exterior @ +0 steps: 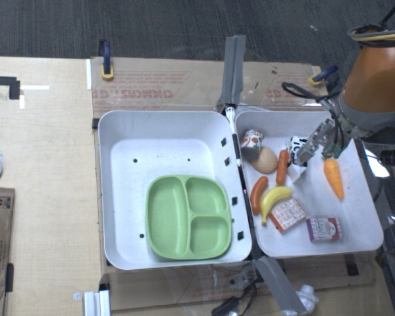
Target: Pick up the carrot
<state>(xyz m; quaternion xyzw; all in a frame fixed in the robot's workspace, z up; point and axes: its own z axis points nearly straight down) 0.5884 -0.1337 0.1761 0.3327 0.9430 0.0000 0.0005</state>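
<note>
arm: we see the grey arm (372, 78) with its orange band come in from the right, over the right bin's far right part.
gripper: the gripper (321, 145) hangs low above the right bin; we cannot tell how it is set (that part is small and cluttered).
carrot: the carrot (334, 177) lies in the right bin near its right wall, tip toward the near edge, its top just beside the gripper; we do not see it between any fingers.
right bin: the right bin (355, 242) also holds a small round can (252, 140), a tan potato-like piece (266, 160), a short red-orange piece (282, 166), a black-and-white item (297, 151), a red sausage-like piece (258, 193), a banana (274, 200) and two small printed boxes (288, 214) (324, 229).
left bin: the left bin (115, 176) bears a green divided plate (188, 216) toward its near side.
bench: blue-and-yellow clamps (105, 59) sit on the cardboard behind the bins.
</note>
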